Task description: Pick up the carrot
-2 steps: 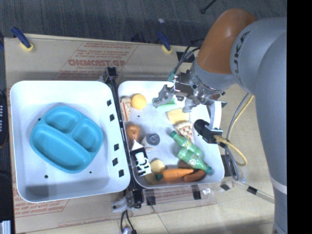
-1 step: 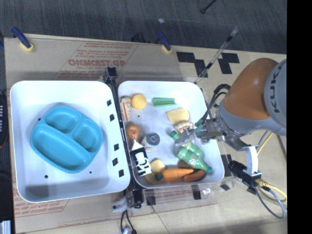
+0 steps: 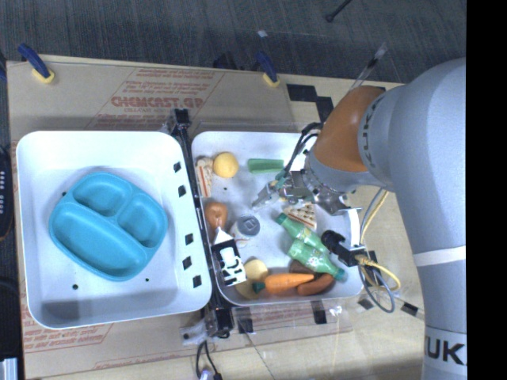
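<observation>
The orange carrot [image 3: 287, 283] lies along the near edge of the right bin [image 3: 238, 145], between a pale round piece [image 3: 255, 270] and a brown sausage-shaped piece [image 3: 316, 285]. My gripper [image 3: 279, 191] hangs over the middle of that bin, well behind the carrot and apart from it. Its fingers look spread with nothing between them. The grey arm with its orange band [image 3: 348, 133] comes in from the right and hides the bin's right side.
The right bin also holds a yellow lemon [image 3: 226, 165], a green stick [image 3: 265, 165], green bottles [image 3: 307, 244], a grey disc [image 3: 249, 226] and a brown item [image 3: 215, 213]. A blue divided plate [image 3: 108, 224] lies in the left bin [image 3: 47, 307]. Cables [image 3: 376, 279] trail at the right.
</observation>
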